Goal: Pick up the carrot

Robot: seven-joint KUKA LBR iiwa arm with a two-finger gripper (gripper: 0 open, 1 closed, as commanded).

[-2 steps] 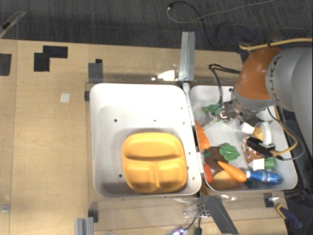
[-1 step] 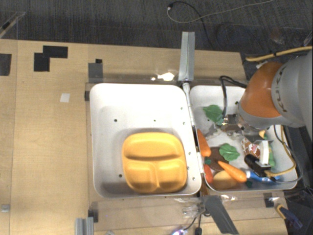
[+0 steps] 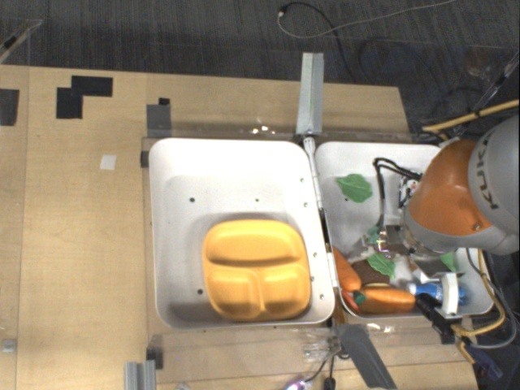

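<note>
While the grey arm (image 3: 479, 193) with its orange band reaches in from the right over the right bin (image 3: 357, 157), its wrist hides the fingers, so I cannot tell whether they are apart, together, or clamped on anything. The gripper (image 3: 388, 250) sits low over the near half of that bin, among a cluster of small things.

The carrot (image 3: 387, 299) lies on its side along the near wall of the right bin, its length running left to right, just near of the gripper. A second orange piece (image 3: 347, 272) lies at an angle against the bin's left wall, close beside the carrot's left end. A blue and white object (image 3: 441, 289) rests just right of the carrot. A green leaf-shaped piece (image 3: 355, 188) lies farther back in the same bin, well apart from the carrot, and another green piece (image 3: 380, 264) shows right beneath the gripper.

In the left bin (image 3: 187, 177), a yellow divided tray (image 3: 256, 268) sits toward the near side. Both bins rest on the desk (image 3: 73, 242).
</note>
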